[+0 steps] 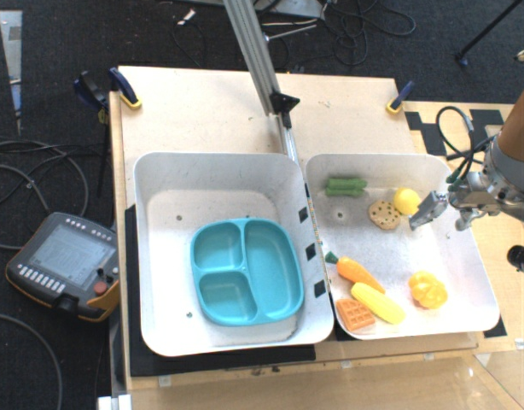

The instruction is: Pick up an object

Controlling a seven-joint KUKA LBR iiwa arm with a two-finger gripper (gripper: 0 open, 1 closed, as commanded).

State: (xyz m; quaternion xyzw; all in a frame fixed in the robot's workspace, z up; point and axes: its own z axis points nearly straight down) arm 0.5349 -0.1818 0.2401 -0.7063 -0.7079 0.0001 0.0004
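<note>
While the left bin (pixel 151 229) held only a teal divided plate (pixel 245 272) at centre-left of the frame, the right bin (pixel 480 267) carried the candidates: a green piece (pixel 345 186) at its top, a round cookie (pixel 383 214) and a yellow ball (pixel 406 201) beside it, then a carrot (pixel 359 272), a waffle (pixel 356 314), a long yellow piece (pixel 378 303) and a yellow pepper (pixel 427 289) lower down. At the right edge the gripper (pixel 443 213) hung with fingers spread apart and nothing between them, just right of the ball. The approach seemed under way; next it would need to descend over one item and close. Its wrist was cut off by the frame edge, and its height above the bin was hard to judge.
</note>
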